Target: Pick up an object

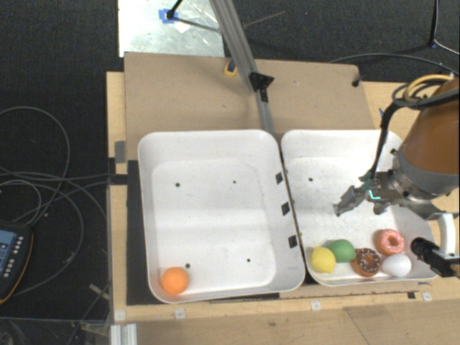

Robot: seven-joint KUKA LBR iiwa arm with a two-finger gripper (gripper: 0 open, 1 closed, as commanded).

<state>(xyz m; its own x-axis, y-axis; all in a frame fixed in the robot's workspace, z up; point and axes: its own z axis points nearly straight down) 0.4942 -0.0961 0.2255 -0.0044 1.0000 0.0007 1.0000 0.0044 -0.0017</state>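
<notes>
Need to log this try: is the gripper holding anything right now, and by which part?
Nothing is held. The gripper hangs over bare floor of the right bin, apart from the toys along its near edge.

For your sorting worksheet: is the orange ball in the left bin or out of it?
In. The orange ball lies on the left bin's floor at its near-left corner, inside the raised rim.

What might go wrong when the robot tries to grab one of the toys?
The lemon, lime, two donuts and egg sit packed together in the right bin's near corner, so the hand may bump neighbours or catch two. Round toys could roll away. The bin wall may block it.
</notes>
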